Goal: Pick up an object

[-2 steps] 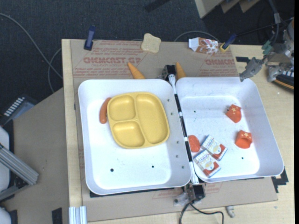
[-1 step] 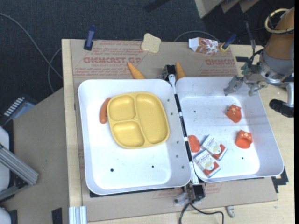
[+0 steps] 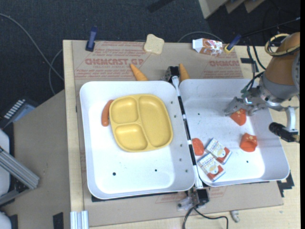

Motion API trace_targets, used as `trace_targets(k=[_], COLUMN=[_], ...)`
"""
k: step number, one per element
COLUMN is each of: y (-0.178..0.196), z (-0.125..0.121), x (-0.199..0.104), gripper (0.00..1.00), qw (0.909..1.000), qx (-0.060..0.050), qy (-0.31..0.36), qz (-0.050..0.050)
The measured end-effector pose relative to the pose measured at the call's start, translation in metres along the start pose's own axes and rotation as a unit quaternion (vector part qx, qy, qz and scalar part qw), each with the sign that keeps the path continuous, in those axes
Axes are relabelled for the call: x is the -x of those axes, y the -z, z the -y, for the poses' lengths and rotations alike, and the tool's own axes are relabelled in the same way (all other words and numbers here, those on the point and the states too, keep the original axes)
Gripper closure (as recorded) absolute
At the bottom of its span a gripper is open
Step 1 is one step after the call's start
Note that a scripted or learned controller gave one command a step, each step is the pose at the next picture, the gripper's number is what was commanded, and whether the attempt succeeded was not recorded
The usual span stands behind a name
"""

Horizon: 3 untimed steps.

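Hanging low over the right white bin (image 3: pixel 267 173), the grey two-finger gripper (image 3: pixel 242 108) sits directly above & touching the small red-orange plastic chunk (image 3: pixel 238 118) near the bin's mid-right, w/ finger state impossible to tell, so the move is straight down.

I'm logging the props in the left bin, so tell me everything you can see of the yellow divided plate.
The yellow divided plate is a rounded-square tray that looks like smooth plastic, with three compartments: two smaller ones on the left and a long one on the right. All three hold nothing. It lies flat, slightly turned, in the upper middle of the left bin. An orange hot dog-like toy lies against its left edge.
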State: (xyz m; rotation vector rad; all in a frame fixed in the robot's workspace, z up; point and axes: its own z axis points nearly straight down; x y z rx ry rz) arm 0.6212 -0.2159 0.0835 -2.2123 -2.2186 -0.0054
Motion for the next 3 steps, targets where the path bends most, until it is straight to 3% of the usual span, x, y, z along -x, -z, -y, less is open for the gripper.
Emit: trace_targets(k=[1, 2, 3], y=[0.012, 0.004, 0.078], z=[-0.001, -0.039, -0.037], x=[0.002, -0.059, -0.127], gripper=[1.00, 1.00, 1.00], qw=[1.0000, 1.0000, 1.0000], qx=[0.002, 0.007, 0.004], qy=[0.000, 0.000, 0.000], qz=[0.003, 0.005, 0.004])
